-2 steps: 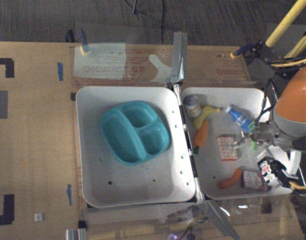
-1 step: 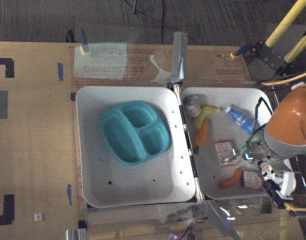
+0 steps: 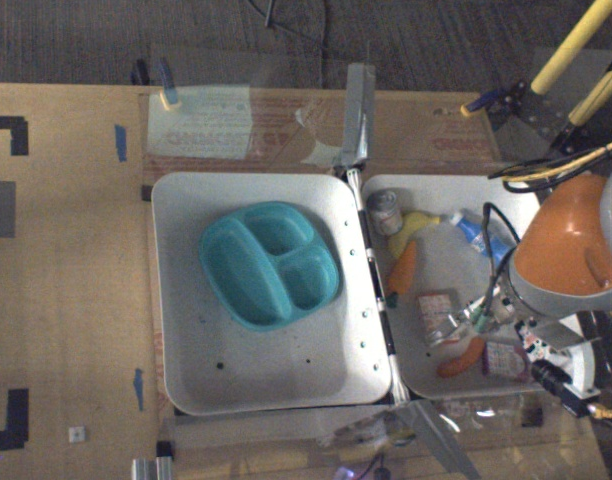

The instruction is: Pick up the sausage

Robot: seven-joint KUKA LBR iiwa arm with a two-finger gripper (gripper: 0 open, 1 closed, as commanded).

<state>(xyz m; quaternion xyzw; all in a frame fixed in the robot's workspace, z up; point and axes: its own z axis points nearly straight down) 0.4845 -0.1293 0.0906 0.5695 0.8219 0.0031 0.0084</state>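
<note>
The sausage (image 3: pixel 459 360), a reddish-orange curved piece, lies near the front wall of the right bin (image 3: pixel 438 388). My gripper (image 3: pixel 456 328) hovers just behind it, over a small brown box (image 3: pixel 434 308). Its silver fingers (image 3: pixel 436 335) stand open, and the sausage is not between them. The grey arm with its orange band (image 3: pixel 566 248) reaches in from the right and covers the bin's right side.
In the right bin are a tin can (image 3: pixel 384 211), a yellow banana (image 3: pixel 418 226), an orange carrot (image 3: pixel 403 268), a blue bottle (image 3: pixel 474 233) and a purple packet (image 3: pixel 504 360). A teal divided plate (image 3: pixel 270 264) lies in the left bin (image 3: pixel 176 298).
</note>
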